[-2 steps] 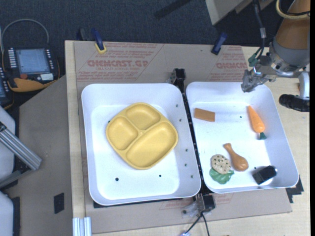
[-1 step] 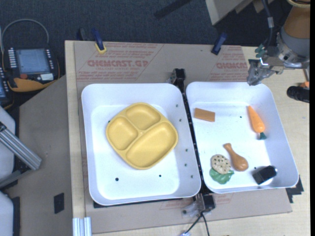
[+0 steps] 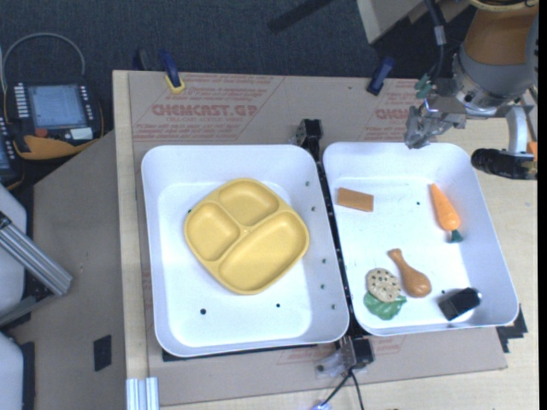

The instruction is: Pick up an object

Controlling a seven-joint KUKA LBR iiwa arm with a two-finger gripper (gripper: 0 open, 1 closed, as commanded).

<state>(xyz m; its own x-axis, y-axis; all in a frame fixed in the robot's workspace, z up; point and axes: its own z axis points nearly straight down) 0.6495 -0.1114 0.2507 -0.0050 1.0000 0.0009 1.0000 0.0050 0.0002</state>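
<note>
The right bin [image 3: 487,229] holds an orange carrot [image 3: 444,209] at its right side, a tan rectangular block [image 3: 355,200] at its upper left, a brown drumstick [image 3: 410,274], a cookie on a green leaf [image 3: 384,291] and a small black block [image 3: 459,302] near the front right. My gripper [image 3: 420,133] hangs above the bin's far edge, well behind the carrot and to the right of the tan block. Nothing shows between its fingers.
The left bin [image 3: 162,254] carries a yellow divided plate [image 3: 247,234]. A black clamp [image 3: 308,132] sits between the bins at the back. The bins rest on a cardboard sheet [image 3: 256,101]. A teach pendant [image 3: 53,109] lies far left.
</note>
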